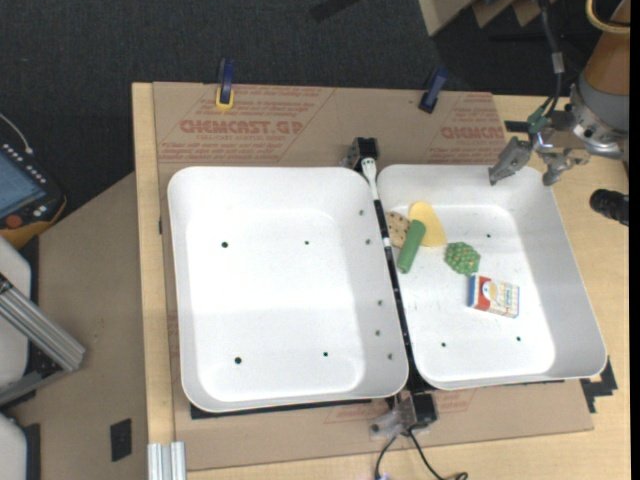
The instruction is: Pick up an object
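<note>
My tool [530, 164] hangs spread and empty at the upper right of the frame, over the right bin [560, 268] rim. Nothing picked yet: green cucumber [410, 247], broccoli [461, 258] and small carton [493, 295] lie mid-bin.

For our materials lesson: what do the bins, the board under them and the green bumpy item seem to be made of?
Bins: probably moulded plastic, smooth white with a soft sheen and rounded corners.
Board: looks like cardboard or paper-faced sheet, matt brown with red printing.
Green bumpy item: likely plastic or rubber toy food, going by its knobbly surface, but too small to tell.
</note>
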### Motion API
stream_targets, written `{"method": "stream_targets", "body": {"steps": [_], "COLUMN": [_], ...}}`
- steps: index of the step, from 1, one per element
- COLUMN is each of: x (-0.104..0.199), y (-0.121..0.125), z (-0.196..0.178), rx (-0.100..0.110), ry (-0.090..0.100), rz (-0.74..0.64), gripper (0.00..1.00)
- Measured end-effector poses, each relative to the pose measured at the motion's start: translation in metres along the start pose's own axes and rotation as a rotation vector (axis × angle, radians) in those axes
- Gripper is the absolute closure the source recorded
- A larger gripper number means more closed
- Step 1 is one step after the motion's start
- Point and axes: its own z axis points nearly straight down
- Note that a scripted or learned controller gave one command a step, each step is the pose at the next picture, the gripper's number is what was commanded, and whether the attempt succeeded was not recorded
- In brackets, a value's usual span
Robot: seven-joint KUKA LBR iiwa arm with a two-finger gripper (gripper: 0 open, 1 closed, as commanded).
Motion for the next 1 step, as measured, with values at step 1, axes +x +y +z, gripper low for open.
{"method": "stream_targets", "body": {"steps": [1], "x": [-0.0235], "y": [-0.0870], "z": [0.0720], "rx": [0.013], "ry": [0.003], "rz": [0.006], "gripper": [0.00]}}
